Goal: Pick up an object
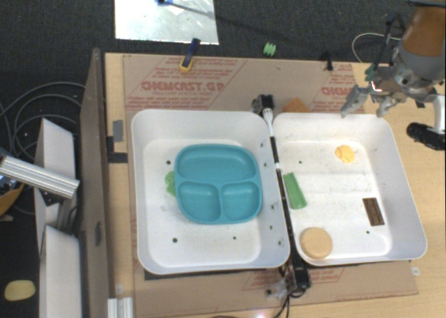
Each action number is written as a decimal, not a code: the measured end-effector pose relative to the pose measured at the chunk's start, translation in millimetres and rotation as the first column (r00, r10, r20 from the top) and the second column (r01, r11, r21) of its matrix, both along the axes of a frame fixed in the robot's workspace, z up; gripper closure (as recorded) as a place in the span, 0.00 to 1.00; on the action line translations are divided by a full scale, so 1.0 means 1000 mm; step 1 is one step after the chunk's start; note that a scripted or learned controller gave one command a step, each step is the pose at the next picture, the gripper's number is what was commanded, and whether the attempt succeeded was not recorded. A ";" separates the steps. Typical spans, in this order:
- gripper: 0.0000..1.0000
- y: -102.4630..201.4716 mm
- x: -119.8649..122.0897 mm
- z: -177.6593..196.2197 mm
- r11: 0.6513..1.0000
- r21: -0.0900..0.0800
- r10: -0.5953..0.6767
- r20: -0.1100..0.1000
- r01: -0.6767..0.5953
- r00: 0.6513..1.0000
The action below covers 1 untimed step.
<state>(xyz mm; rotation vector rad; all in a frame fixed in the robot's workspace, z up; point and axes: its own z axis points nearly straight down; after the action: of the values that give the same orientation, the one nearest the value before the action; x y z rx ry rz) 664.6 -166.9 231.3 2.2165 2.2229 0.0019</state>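
Note:
My gripper (367,104) hangs above the far right corner of the right bin (401,191), its two fingers spread apart with nothing between them. In that bin lie a small yellow piece (345,153) near the back, a green block (293,190) by the left wall, a brown bar (373,211) toward the right, and a tan round disc (316,243) at the front left. The yellow piece sits just below and left of the gripper.
The left bin (150,170) holds a teal divided plate (217,183) with a green piece (169,183) half hidden under its left edge. A black divider (276,163) runs between the bins. Cables and a metal bar lie at the left.

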 end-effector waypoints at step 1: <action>0.00 -0.041 -0.006 -0.140 1.000 0.002 -0.005 -0.010 0.005 1.000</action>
<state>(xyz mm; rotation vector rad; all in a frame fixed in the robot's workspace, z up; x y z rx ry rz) 658.5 -208.3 91.0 2.2278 2.2236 -0.0073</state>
